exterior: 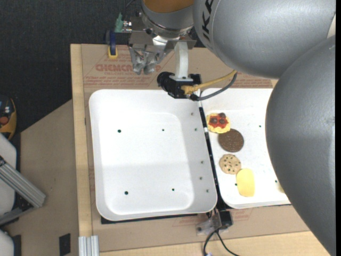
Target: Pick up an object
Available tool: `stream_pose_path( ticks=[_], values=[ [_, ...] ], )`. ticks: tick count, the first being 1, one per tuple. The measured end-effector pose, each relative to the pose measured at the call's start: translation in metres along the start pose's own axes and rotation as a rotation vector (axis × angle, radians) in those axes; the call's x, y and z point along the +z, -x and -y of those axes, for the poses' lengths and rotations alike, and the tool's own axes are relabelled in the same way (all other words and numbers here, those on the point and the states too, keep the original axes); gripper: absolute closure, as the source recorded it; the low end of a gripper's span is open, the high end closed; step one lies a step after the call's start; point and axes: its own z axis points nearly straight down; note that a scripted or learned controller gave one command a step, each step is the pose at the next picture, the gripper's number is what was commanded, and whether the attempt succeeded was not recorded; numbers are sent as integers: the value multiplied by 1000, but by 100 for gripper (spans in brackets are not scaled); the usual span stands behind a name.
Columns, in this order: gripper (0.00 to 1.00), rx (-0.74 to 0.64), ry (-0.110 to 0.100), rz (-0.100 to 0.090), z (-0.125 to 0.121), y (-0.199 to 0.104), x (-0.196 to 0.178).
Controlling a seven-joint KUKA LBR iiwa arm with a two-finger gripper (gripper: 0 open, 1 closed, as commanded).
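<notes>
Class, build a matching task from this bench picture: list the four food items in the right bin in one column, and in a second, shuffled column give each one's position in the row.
Items:
1 jam tart
2 brown cookie
3 chip cookie
4 yellow piece

Positions:
A nearest the bench's front edge
B farthest back
C second from the back
D third from the back

Pairs: 1-B, 2-C, 3-D, 4-A

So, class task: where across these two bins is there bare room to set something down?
The left bin offers a wide bare floor from wall to wall. In the right bin, the strip by the divider is crowded: jam tart, brown cookie, chip cookie, yellow piece. The arm covers the rest.
</notes>
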Motion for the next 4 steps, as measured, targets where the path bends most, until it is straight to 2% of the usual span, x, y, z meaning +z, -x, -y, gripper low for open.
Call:
stream_pose_path(
  ticks=[1, 2, 3, 4],
  values=[
    [100, 1, 10, -2, -3, 1, -195],
    [100, 5, -30, 10, 39, 2, -38],
    [100, 2, 5, -1, 23, 1, -175],
    [100, 6, -27, 11, -8, 3, 39]
  ],
)
